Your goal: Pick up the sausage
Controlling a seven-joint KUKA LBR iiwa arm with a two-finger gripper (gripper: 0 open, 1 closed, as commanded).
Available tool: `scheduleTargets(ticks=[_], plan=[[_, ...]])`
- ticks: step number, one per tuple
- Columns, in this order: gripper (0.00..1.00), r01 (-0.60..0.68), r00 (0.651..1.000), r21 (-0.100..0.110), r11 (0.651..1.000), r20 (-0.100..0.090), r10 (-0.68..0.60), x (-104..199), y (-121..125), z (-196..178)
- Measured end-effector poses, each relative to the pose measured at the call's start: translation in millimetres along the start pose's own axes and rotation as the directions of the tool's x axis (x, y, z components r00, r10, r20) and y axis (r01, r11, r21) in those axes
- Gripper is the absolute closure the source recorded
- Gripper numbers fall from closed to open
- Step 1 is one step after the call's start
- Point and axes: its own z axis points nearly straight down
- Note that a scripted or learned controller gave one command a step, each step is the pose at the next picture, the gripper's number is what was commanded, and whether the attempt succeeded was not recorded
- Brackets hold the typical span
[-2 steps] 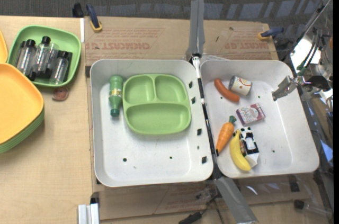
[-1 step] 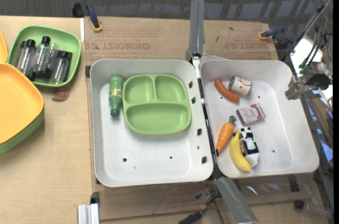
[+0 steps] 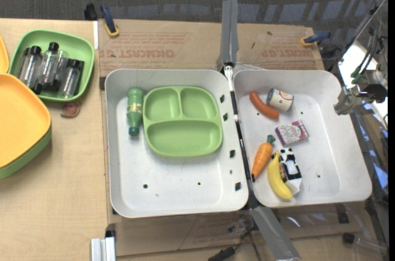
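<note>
So the sausage [image 3: 264,105] is sitting in the right bin [image 3: 327,186], up in its far left corner, right next to a little can [image 3: 280,99] that's lying just beside its upper end, close enough that I can't say if they touch. Its long axis runs diagonally, from upper left near the divider down to lower right. Below it there's a pink box [image 3: 292,132], then a carrot [image 3: 263,157], a banana [image 3: 278,179] and a small black and white thing I can't make out.

My gripper [image 3: 347,100] is parked over at the right rim of that same bin, well apart from the sausage, with nothing in it that I can see. Whether it's spread or closed, honestly can't tell from this angle, it's just a grey blob against the clutter.

So the sausage lies off toward the left of me, across the bin. My guess is I'll want to come in square across that diagonal, and the can is the thing likely to get bumped.
</note>
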Motion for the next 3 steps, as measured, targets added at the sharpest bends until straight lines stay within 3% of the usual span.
scheduleTargets(ticks=[1,2,3], plan=[[1.0,-0.132,0.991,-0.005,0.991,0.0,0.132,8,20,-25],[1.0,-0.055,0.998,-0.006,0.998,0.001,0.055,-19,86,-82],[1.0,-0.147,0.989,-0.005,0.989,0.0,0.147,-19,120,-90]])
